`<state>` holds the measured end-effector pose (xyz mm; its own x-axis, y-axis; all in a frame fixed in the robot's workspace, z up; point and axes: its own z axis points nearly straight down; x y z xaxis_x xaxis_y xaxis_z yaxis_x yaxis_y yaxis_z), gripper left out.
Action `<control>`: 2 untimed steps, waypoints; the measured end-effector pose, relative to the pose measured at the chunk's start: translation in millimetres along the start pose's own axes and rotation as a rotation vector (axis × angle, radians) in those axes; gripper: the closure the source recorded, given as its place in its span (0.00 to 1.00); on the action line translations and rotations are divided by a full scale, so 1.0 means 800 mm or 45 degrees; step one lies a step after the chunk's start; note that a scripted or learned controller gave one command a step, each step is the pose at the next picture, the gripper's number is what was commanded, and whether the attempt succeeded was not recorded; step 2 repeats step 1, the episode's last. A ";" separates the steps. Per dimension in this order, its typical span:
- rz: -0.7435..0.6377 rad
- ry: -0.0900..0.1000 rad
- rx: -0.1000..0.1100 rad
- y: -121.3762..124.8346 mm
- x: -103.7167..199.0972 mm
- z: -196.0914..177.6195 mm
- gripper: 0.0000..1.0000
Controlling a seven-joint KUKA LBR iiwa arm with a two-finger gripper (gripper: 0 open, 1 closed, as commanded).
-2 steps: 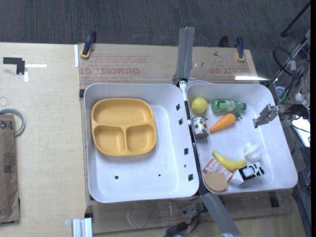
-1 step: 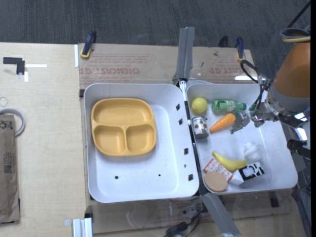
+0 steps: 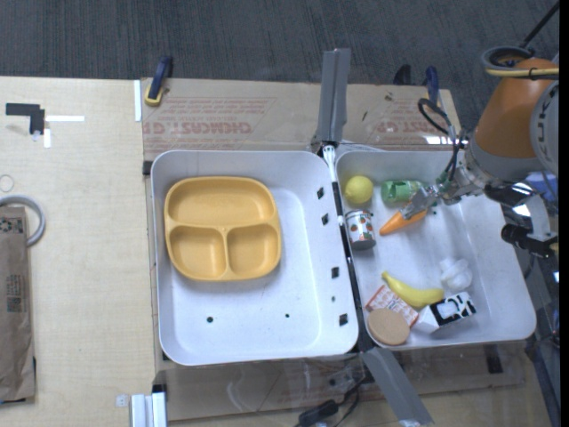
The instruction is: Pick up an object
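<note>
My gripper (image 3: 432, 197) reaches into the right bin (image 3: 498, 327) from the right, below the orange band of the arm (image 3: 511, 118). Its tip sits at the upper right end of an orange carrot (image 3: 400, 220), which lies at a slant. I cannot make out whether the carrot is gripped. A green object (image 3: 399, 189) lies just left of the gripper and a yellow ball (image 3: 358, 189) further left. Under the ball stands a small printed can (image 3: 360, 229). Lower in the bin are a banana (image 3: 412, 289), a round brown disc (image 3: 388, 326), a white lump (image 3: 455, 274) and a black-and-white box (image 3: 452, 310).
The left bin (image 3: 178, 327) holds a yellow divided plate (image 3: 222, 228). A grey divider post (image 3: 334, 96) rises between the bins at the back. Cardboard (image 3: 231, 114) lies behind the bins. Cables and dark hardware (image 3: 529, 229) sit by the right bin's right wall.
</note>
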<state>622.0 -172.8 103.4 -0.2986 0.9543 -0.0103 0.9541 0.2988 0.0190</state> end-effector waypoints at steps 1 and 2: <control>0.045 0.005 0.007 0.006 0.060 0.003 0.00; 0.045 0.005 0.007 0.006 0.060 0.003 0.00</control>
